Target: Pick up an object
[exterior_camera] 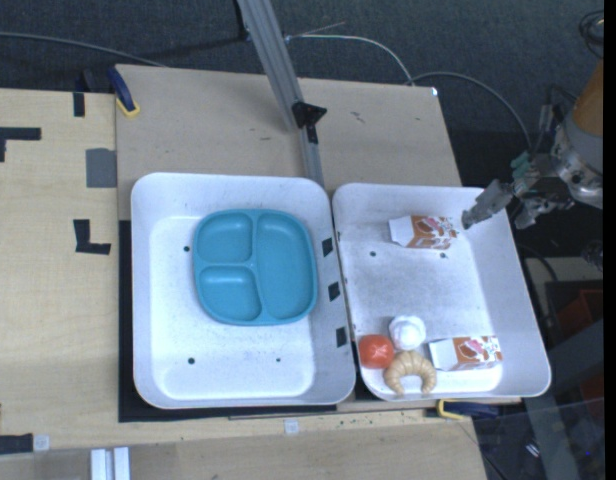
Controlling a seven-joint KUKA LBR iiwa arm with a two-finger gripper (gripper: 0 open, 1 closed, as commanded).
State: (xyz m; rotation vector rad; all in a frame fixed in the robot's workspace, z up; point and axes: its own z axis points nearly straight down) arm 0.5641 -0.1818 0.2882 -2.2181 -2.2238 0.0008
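End effector (488, 206) at right bin's (518, 298) upper edge; finger state cannot be told. Small carton (424, 231) lies just beside it: likely light, crushable; grip across short sides.

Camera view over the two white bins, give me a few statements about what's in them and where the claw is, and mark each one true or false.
1. The blue divided plate lies in the left bin. True.
2. The croissant sits on the plate. False: it lies in the right bin, near its front edge.
3. The claw hangs by the right bin's far right edge. True.
4. The red ball lies next to the upper carton. False: it lies beside the croissant.
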